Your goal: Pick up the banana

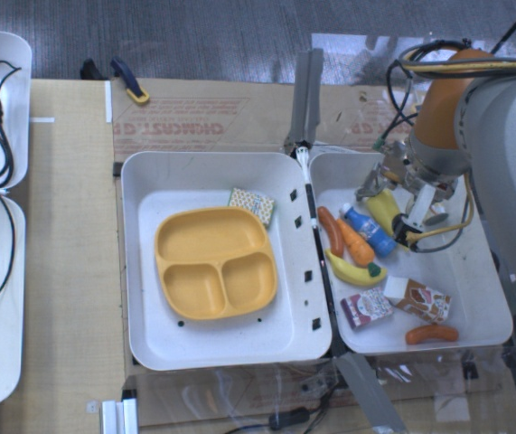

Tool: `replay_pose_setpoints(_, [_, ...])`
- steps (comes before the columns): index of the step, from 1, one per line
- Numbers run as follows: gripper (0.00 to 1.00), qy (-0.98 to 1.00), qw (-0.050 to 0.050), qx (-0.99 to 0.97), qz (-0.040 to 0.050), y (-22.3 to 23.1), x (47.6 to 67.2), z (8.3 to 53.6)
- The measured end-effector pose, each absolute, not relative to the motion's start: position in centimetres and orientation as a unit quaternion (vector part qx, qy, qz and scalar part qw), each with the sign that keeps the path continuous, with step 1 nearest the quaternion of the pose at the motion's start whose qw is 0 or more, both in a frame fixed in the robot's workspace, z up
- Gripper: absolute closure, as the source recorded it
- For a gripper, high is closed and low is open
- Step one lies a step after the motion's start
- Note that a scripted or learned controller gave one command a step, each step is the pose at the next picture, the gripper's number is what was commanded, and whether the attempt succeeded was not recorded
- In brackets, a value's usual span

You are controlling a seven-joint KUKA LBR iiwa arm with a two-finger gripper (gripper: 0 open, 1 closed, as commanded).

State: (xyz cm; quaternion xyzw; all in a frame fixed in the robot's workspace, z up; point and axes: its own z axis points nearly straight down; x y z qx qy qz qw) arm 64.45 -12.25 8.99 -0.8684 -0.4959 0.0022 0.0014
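Camera view has the gripper (pixel 390 192) low over the far part of the right bin (pixel 474 278), above a yellow lump (pixel 384 212). Whether its grip is spread or closed cannot be told from this angle. The banana (pixel 353 272) lies flat beside the bin's left wall, about midway along it, apart from the gripper. Touching the banana's far side is a carrot (pixel 357 245), with a red-orange stick (pixel 330 229) to its left and a blue bottle (pixel 370 230) to its right, by the lump. Toward the near edge sit two small cartons (pixel 367 307), (pixel 422 300), and a sausage (pixel 432 334). The left bin (pixel 149 333) bears a yellow plate (pixel 212 224), with a patterned block (pixel 252 204) at its far right corner.
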Motion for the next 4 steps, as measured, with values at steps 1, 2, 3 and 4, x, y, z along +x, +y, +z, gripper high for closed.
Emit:
replay_pose_setpoints(1, [1.00,-0.497,0.001,-0.868,0.0029,-12.3,64.5,9.8])
replay_pose_setpoints(2, [1.00,-0.412,0.001,-0.911,0.0034,-7.7,60.2,21.9])
replay_pose_setpoints(3, [1.00,-0.370,0.001,-0.929,0.0041,-2.2,52.5,23.5])
replay_pose_setpoints(4, [1.00,-0.431,0.000,-0.902,0.0037,0.8,58.8,30.9])
